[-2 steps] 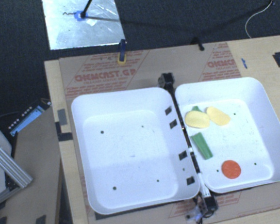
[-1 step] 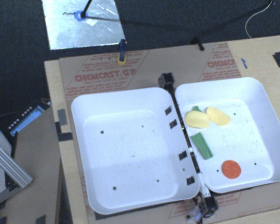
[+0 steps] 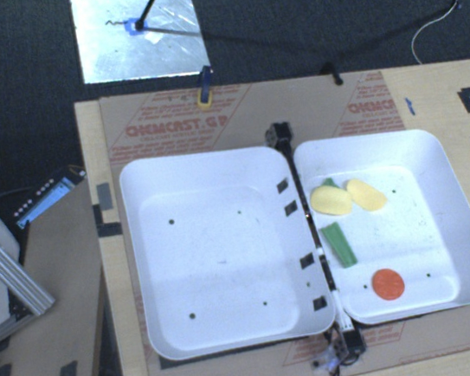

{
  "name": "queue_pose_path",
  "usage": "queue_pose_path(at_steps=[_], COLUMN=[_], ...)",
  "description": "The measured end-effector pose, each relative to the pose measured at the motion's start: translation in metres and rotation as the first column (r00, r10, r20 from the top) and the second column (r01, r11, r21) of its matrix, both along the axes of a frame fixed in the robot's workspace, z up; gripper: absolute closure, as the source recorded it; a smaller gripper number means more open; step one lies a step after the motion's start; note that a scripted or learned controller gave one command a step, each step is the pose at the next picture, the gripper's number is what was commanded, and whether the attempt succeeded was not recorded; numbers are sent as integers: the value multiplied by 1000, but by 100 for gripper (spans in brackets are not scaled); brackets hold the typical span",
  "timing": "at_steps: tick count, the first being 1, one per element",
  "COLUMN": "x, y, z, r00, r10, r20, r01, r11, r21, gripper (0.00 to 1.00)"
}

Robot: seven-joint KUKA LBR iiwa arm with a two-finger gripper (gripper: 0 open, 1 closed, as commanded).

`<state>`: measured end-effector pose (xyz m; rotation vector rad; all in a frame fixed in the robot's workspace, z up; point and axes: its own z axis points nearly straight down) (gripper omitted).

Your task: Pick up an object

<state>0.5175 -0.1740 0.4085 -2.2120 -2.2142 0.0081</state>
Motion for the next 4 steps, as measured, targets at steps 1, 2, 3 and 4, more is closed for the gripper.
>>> queue_pose_path(at_steps=[1,2,3,4], x=[-5,-31,-24,-31], y=[110,77,9,-14], z=[-161,-39,-34,102], r00=[1000,1000,1000,1000], r10=[12,-1,-4,0], r20=[-1,24,16,31], r01=[-12,2,4,0], r11=[1000,1000,1000,1000], r21=[1,-7,-8,-12], gripper=[100,100,100,100])
